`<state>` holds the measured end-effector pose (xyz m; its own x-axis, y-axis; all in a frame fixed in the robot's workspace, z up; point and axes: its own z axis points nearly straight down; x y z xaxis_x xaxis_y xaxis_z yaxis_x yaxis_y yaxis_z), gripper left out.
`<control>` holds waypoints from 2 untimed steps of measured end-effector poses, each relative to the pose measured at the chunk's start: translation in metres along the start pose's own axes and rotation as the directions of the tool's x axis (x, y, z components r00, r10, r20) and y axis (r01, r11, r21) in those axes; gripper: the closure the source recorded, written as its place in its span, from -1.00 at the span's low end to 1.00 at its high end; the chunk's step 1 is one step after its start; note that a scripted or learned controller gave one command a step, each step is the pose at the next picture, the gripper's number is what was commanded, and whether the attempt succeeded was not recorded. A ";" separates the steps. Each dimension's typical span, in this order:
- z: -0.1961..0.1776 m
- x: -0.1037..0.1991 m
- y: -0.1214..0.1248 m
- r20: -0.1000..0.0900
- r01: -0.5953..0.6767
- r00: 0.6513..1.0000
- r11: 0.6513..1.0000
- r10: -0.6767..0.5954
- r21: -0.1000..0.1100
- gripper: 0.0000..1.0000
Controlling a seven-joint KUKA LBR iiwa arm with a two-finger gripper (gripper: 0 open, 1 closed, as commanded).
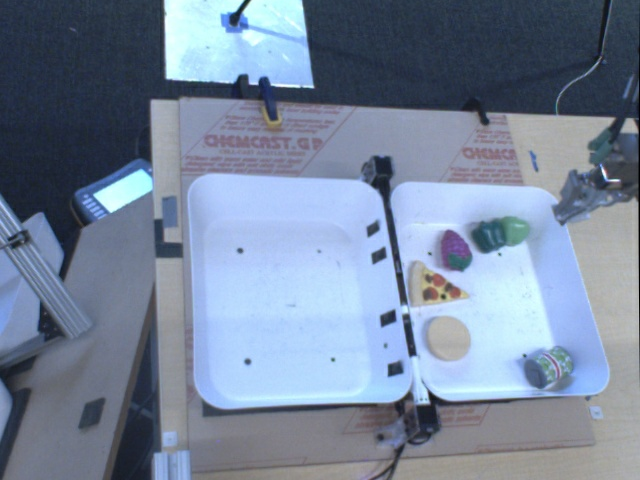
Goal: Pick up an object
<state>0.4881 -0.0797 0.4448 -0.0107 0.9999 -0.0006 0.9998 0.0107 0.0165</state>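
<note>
The right bin [575, 278] holds several small items. A purple grape bunch [456, 249] lies near its back left, with a green pepper [500, 232] just right of it. A pizza slice [434, 285] sits by the divider, and a round tan cookie [449, 338] lies in front of it. A small green-and-grey can [549, 367] rests on its side in the front right corner. My gripper [578, 200] hangs at the view's right edge, above the bin's back right corner, with nothing seen in it.
The left bin [290, 288] stands beside the right one, joined by a black clipped divider [392, 268]. Cardboard [340, 133] lies under both bins. A shiny metal plate [238, 28] sits beyond the bench, and a small device [112, 193] lies at the left.
</note>
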 end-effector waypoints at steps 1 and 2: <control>0.163 0.008 -0.005 -0.002 -0.009 1.000 1.000 0.009 0.029 1.00; 0.058 0.053 0.027 -0.001 -0.001 1.000 1.000 0.001 0.002 1.00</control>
<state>0.5151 -0.0263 0.3874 -0.0098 1.0000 0.0005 0.9998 0.0098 0.0149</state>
